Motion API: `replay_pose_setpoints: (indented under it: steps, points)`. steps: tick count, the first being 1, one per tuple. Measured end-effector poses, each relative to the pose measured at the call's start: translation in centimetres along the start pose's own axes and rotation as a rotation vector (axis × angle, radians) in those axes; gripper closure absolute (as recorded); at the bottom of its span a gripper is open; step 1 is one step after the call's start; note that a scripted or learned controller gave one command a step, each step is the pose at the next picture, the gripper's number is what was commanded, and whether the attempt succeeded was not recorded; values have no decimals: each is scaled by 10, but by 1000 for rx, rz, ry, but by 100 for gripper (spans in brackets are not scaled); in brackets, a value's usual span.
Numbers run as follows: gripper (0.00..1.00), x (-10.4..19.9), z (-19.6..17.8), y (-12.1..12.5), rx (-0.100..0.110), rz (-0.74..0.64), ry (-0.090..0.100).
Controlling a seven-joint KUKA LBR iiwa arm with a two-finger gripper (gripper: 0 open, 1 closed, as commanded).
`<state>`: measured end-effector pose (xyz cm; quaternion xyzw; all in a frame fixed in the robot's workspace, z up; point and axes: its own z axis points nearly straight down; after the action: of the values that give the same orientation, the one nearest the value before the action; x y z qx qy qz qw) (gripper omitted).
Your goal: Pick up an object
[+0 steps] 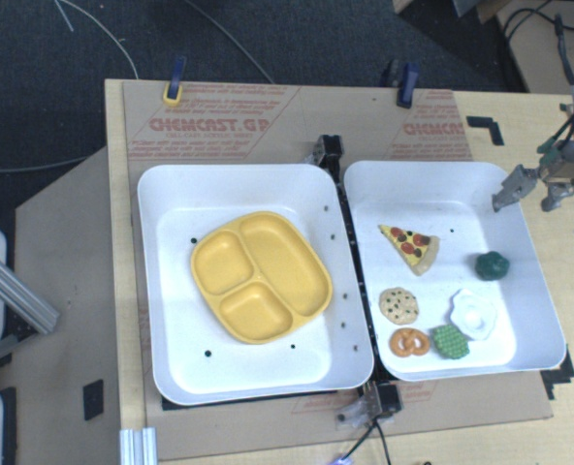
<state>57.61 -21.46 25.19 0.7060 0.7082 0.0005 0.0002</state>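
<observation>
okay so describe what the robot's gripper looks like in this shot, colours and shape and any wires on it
At the view's right edge, over the right bin's far corner, the gripper shows as a small grey metal assembly. One slim grey finger tapers to a point. Behind it the body is blocky, grey and tan, with a few thin teal-green wires running up from it. No markings are legible at this size.

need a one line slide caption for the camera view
End effector at the right bin's far right corner; pizza slice, cookie and pretzel lie inside, yellow divided plate in the left bin.
</observation>
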Motion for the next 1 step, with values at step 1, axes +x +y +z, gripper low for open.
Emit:
replay_pose_setpoints:
  steps: [1]
  points:
    - [0, 0, 0, 0, 0, 0, 0]
